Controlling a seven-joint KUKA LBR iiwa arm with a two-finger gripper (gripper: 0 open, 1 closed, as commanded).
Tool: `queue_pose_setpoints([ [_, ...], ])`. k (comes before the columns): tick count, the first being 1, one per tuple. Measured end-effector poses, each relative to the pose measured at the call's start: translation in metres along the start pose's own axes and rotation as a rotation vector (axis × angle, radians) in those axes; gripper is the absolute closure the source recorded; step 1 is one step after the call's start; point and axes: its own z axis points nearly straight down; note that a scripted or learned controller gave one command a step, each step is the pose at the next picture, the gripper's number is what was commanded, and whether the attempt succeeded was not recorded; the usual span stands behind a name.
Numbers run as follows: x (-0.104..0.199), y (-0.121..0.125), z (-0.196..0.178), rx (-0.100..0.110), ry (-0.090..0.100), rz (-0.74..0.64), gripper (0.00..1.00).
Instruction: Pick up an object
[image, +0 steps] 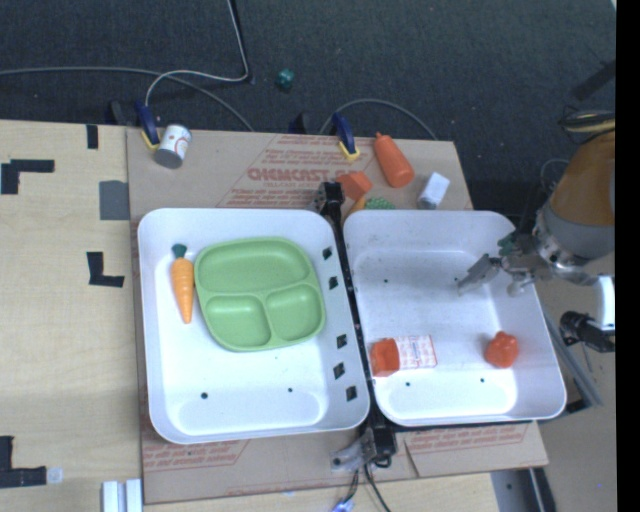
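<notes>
My gripper (496, 277) hangs over the right side of the right bin (440, 235), with its fingers spread and nothing between them, so it is open. Below it, a red rounded object (502, 349) rests near the bin's right wall, apart from the gripper. An orange block (384, 356) lies at the bin's front left, next to a white printed card (417, 352). In the left bin (160, 340) a green divided plate (262, 293) sits beside a toy carrot (182, 286).
Behind the bins on the cardboard lie an orange bottle (393, 160), a small white cube (434, 189), an orange piece (357, 186) and a white can (173, 144). Blue clips and cables run along the back edge. The bins' shared wall runs down the middle.
</notes>
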Motion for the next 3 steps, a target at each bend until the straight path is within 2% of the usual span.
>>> queue_pose_setpoints([
  [1,-0.001,-0.061,0.068,-0.006,-0.002,0.000,0.00],
  [2,0.001,-0.001,0.067,-0.011,-0.005,-0.001,0.00],
  [3,-0.001,-0.071,-0.037,-0.005,-0.003,0.001,0.00],
])
